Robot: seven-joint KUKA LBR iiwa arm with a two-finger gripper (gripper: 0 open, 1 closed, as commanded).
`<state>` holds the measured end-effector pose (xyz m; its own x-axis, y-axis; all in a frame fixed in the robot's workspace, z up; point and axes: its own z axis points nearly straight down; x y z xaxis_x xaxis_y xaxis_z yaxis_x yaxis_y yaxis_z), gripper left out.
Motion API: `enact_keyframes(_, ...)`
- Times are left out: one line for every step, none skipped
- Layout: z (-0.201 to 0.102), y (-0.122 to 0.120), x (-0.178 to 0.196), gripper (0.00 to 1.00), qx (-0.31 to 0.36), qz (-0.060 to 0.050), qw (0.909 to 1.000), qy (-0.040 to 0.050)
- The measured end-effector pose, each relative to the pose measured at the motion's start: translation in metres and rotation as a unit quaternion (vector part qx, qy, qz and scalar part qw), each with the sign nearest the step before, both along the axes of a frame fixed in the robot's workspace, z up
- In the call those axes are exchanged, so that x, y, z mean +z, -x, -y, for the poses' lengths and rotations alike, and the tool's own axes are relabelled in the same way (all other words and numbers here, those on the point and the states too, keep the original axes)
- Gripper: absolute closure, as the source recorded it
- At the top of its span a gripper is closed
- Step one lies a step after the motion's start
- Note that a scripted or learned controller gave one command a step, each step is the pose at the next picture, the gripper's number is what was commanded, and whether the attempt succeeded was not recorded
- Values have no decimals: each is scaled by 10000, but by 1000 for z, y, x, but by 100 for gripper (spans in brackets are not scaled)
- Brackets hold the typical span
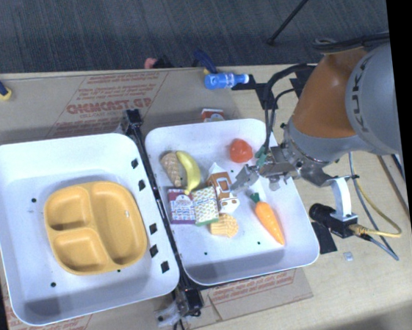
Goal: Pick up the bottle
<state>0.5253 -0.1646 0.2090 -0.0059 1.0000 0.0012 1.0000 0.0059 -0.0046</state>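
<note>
The approach was under way: the gripper (246, 179) was poised right of centre beside the bottle (222, 187); finger spacing could not be told. Descent onto it was judged next.

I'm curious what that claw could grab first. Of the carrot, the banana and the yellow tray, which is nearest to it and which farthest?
Measured from the gripper in the camera view:
1. Carrot, just below it in the right bin.
2. Banana, to its left in the same bin.
3. Yellow tray, far left, in the other bin.
</note>
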Motion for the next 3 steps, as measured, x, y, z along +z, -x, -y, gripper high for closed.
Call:
enact_keyframes(-35,-50,18,0,-1111,6,9938,7)
enact_keyframes(-71,-67,84,0,-2803,-2,9599,14)
enact_keyframes(-131,-42,176,0,-3164,6,9486,11)
